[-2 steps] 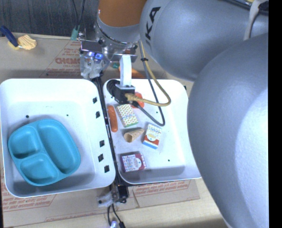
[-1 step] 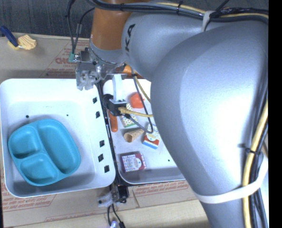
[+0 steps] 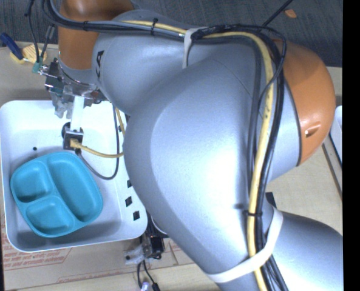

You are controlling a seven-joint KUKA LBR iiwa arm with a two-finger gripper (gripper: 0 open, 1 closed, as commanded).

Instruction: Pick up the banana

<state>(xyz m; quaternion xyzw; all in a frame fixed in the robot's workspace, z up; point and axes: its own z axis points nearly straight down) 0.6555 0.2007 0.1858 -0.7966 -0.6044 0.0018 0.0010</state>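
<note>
Arm (image 3: 228, 138) takes up most of the shot, so the right bin and a big chunk of the counter (image 3: 22, 265) are hidden behind it. Left bin (image 3: 16, 117) is partly visible w/ a blue divided tray (image 3: 55, 193) sitting in its near half. Tool (image 3: 67, 111) hangs over the bin's far end, just past the tray; can't tell its state, too small and cluttered w/ cables. Banana: can't make it out anywhere.

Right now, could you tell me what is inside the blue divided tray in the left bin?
The blue divided tray has three compartments, all bare; no banana lies in it. The arm covers most of the bench, so whatever lies beneath it is hidden.
</note>
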